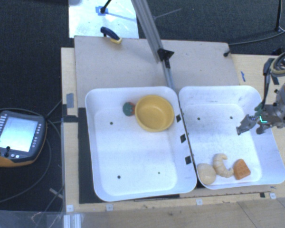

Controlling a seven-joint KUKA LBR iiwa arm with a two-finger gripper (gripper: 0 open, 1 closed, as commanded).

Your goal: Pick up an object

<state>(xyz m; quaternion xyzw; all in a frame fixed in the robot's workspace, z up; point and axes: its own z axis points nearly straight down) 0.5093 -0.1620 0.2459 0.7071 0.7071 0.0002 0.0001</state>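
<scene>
Bench [199,61]: two white bins side by side.
Left bin [133,175]: yellow bowl [154,113] near the far rim, upright; small dark green ball [128,109] touching the bowl's left side.
Right bin [218,122]: three items in a row at the near edge; pale egg-like lump [206,173] at left; cream curled piece [222,165] in the middle, just beside the lump; orange wedge [241,169] at right, close to the curled piece.
Gripper [248,125]: at the right bin's right side, above the floor, well apart from the three items; fingers' opening cannot be told from this view; nothing seen between them.
Arm [282,110]: enters from the right edge, cables looped above the wrist.
Off bench, left: teach pendant [16,137] with lit screen, on dark floor.
</scene>
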